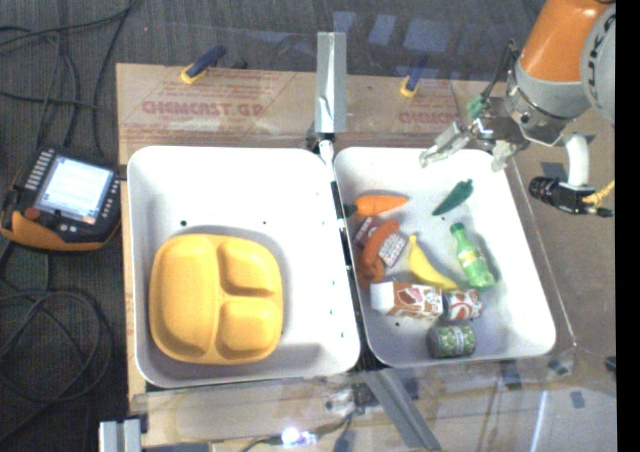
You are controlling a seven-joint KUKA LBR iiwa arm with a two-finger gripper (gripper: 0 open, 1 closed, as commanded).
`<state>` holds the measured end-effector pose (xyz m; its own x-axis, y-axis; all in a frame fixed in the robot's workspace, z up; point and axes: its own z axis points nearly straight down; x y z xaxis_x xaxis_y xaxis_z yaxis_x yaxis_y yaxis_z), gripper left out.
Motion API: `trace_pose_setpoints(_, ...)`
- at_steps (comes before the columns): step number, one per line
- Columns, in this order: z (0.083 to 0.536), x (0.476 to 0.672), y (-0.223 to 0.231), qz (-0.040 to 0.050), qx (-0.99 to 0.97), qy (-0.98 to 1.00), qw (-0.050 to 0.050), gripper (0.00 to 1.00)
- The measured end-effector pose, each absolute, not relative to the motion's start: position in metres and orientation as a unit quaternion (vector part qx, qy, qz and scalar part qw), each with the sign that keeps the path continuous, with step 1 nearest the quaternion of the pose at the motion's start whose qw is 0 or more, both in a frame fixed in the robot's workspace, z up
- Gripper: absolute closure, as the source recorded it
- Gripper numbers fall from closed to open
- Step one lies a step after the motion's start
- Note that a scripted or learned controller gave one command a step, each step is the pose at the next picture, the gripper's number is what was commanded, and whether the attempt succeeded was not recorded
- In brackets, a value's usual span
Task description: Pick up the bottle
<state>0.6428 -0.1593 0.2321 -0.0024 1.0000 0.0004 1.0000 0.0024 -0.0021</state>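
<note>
The gripper (468,143) hung fingers apart, holding nothing, over the right bin's (535,270) far edge. The green bottle (472,256) looked light, smooth, slippery; best gripped mid-body.

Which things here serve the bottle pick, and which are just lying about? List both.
For the job:
- green bottle, lying in the right bin
- pincer, above that bin's far edge

Lying about:
- carrot
- banana
- dark green pepper
- small carton
- two cans
- yellow divided tray in the left bin
- handheld controller beside the bench
</note>
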Motion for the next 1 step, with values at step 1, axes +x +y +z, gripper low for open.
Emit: trace_pose_setpoints(1, 0.1875, 0.6157, -0.2035, 0.0025, -0.727, -0.687, 0.000, 0.00)
